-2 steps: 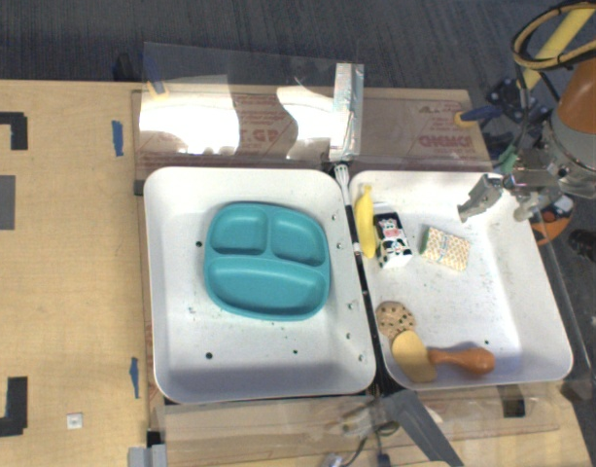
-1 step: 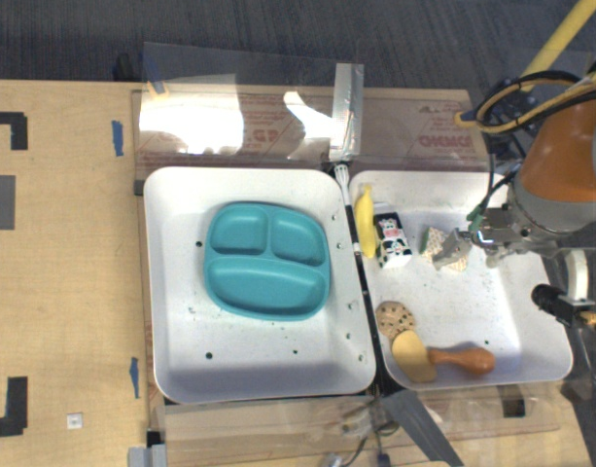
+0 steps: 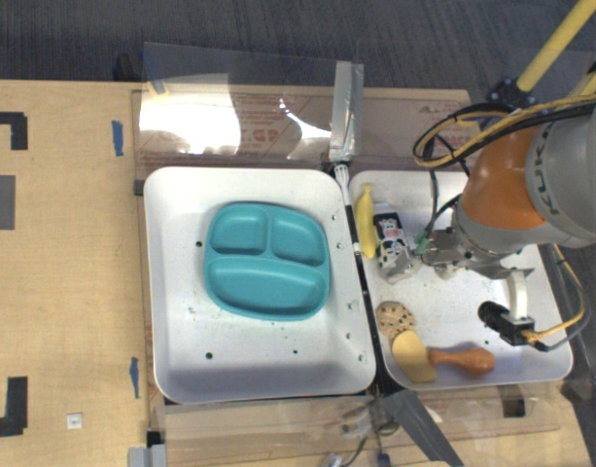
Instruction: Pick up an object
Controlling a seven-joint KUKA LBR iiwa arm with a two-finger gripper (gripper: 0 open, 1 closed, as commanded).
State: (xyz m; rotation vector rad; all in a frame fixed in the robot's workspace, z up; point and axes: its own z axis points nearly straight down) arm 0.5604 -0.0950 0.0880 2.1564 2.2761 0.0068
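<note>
At the near edge of the right bin [image 3: 560, 358] lies a wooden spoon [image 3: 436, 356], its pale bowl toward the divide between the bins and its orange-brown handle pointing right. Just behind the bowl sits a small round cookie [image 3: 394, 314] with dark specks. Farther back, along the right bin's left wall, a yellow banana [image 3: 365, 222] lies lengthwise, and just beside it is a small black-and-white item [image 3: 388, 229] that is too small to identify.

The gripper [image 3: 397, 258] sits low over this bin, directly in front of that small item and close to the banana, between them and the cookie. Whether its jaws are wide or narrow cannot be told, and nothing is visibly clamped in it. The grey arm [image 3: 560, 178] with its orange band [image 3: 497, 188] enters from the right, trailing black and yellow cables.

The left bin [image 3: 171, 339] holds a teal divided plate [image 3: 268, 261], lying flat near its middle. Both bins rest on the table [image 3: 64, 261], whose left side bears black corner marks.
</note>
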